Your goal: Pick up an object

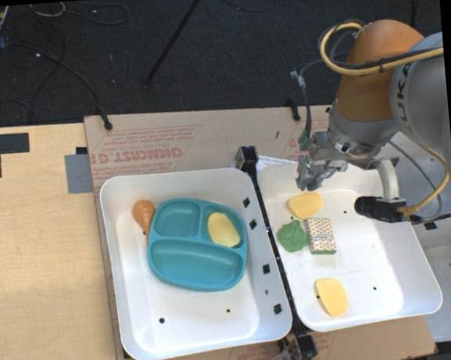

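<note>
In the right bin (407, 277) lie a yellow piece (305, 204), a green piece (292, 237), a small patterned box (320, 235) and another yellow piece (331, 296). My gripper (312, 177) hangs at the bin's far left part, just above and behind the upper yellow piece. Nothing shows between its fingers. In the left bin (134, 301) a teal divided tray (196, 244) carries a yellow piece (223, 229), and an orange piece (143, 214) lies by the tray's left corner.
A black divider (266, 242) runs between the two bins. A black cylindrical part of the arm (379, 208) reaches over the right bin's right side. Cables loop above the wrist (339, 40). Cardboard (167, 145) lies under the bins.
</note>
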You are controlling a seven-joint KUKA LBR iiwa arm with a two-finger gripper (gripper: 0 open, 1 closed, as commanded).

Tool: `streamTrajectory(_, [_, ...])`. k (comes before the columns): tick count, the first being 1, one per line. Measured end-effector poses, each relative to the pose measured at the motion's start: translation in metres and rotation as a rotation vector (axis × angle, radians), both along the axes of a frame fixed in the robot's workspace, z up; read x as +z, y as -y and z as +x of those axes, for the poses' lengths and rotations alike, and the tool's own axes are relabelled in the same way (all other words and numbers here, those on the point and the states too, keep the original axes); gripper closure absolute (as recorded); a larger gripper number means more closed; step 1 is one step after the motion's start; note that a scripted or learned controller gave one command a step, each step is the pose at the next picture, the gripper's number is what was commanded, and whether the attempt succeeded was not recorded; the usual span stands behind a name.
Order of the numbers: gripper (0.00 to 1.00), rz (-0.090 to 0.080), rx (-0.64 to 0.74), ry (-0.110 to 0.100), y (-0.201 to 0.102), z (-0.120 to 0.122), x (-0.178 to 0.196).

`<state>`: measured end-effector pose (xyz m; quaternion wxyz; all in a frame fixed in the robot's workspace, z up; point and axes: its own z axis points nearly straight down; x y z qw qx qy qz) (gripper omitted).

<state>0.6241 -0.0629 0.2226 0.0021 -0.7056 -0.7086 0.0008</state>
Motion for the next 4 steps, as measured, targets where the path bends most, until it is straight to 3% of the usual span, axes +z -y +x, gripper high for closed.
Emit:
streamTrajectory(3, [1.00, -0.001, 0.001, 0.002, -0.164, -0.012, 0.022])
streamTrajectory(4, [0.00, -0.002, -0.002, 0.001, -0.162, -0.012, 0.021])
